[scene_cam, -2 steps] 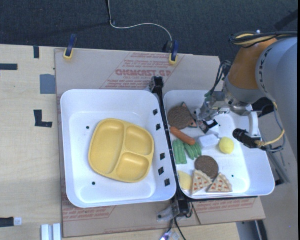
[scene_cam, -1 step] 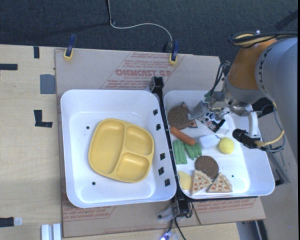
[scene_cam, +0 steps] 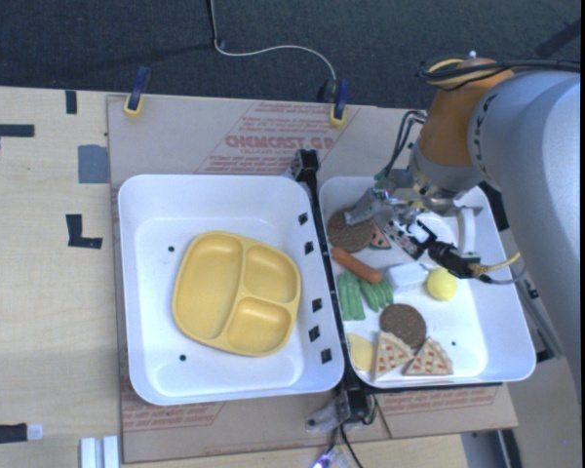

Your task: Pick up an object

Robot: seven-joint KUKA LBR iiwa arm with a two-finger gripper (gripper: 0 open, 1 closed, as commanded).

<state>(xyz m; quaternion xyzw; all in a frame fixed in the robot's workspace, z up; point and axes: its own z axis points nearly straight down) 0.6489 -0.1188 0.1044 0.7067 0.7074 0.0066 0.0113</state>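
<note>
My gripper (scene_cam: pixel 398 224) hangs low in the upper part of the right bin (scene_cam: pixel 502 344), under the orange-banded wrist (scene_cam: pixel 448 135). It sits just right of a brown round patty (scene_cam: pixel 347 232) and over a small red and white piece (scene_cam: pixel 382 237) that it partly hides. Below it lie an orange carrot-like stick (scene_cam: pixel 357 264), a white block (scene_cam: pixel 407 276) and a yellow lemon (scene_cam: pixel 441 285). Whether anything is in the gripper's grasp is hidden.
Further down the right bin are green pieces (scene_cam: pixel 361 294), a dark brown cookie (scene_cam: pixel 402 322), two pizza slices (scene_cam: pixel 410 357) and a pale yellow piece (scene_cam: pixel 360 352). The left bin (scene_cam: pixel 146 261) holds a yellow divided plate (scene_cam: pixel 237 292). A cable (scene_cam: pixel 273 52) runs behind the bins.
</note>
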